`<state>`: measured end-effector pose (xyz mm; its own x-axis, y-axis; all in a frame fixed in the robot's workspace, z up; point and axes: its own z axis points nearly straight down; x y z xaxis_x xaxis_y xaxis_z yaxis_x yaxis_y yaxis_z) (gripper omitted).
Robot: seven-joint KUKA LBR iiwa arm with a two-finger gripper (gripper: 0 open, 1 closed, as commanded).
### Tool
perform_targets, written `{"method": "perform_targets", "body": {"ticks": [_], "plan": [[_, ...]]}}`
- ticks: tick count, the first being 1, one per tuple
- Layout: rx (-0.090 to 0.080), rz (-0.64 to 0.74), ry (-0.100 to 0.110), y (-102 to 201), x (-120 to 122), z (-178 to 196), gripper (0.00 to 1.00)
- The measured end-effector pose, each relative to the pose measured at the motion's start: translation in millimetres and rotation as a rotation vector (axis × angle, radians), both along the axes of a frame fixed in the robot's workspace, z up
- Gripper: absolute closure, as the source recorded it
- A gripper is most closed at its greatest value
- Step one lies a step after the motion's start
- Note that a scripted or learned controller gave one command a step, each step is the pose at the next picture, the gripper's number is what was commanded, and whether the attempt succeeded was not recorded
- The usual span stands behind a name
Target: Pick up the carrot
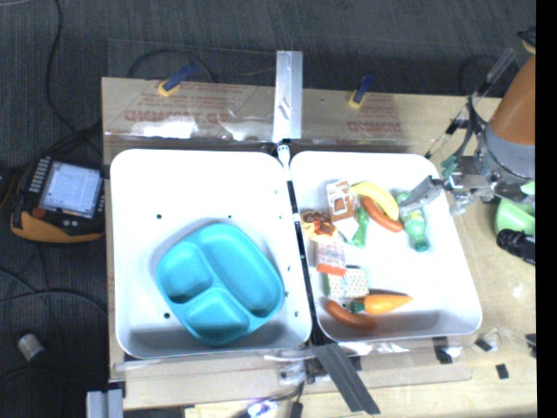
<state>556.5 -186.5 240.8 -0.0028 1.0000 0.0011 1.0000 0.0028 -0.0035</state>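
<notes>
Lying near the front wall of the right white bin (466, 299), the tapered orange carrot (385, 303), touching a red sausage-like piece (348, 315) and a small printed packet (353, 283). Hovering far off at the bin's right rim, the grey two-finger gripper (424, 192); grip state: cannot tell. Risking a wrong grab amid crowding neighbours.

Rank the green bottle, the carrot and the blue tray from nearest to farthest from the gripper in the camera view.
Gripper sits at the right bin's upper right.
1. Green bottle, just below it in the right bin.
2. Carrot, farther down, near the right bin's front edge.
3. Blue tray, across in the left bin.
</notes>
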Motion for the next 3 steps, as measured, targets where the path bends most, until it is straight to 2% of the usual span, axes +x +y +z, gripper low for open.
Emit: {"method": "perform_targets", "body": {"ticks": [1, 2, 3], "plan": [[0.000, 0.175, 0.000, 20.6, 28.6, -84.7, 0.00], [0.003, 0.175, 0.001, 21.9, 29.1, -77.8, 1.00], [0.003, 0.175, 0.001, 21.9, 29.1, -77.9, 0.00]]}}
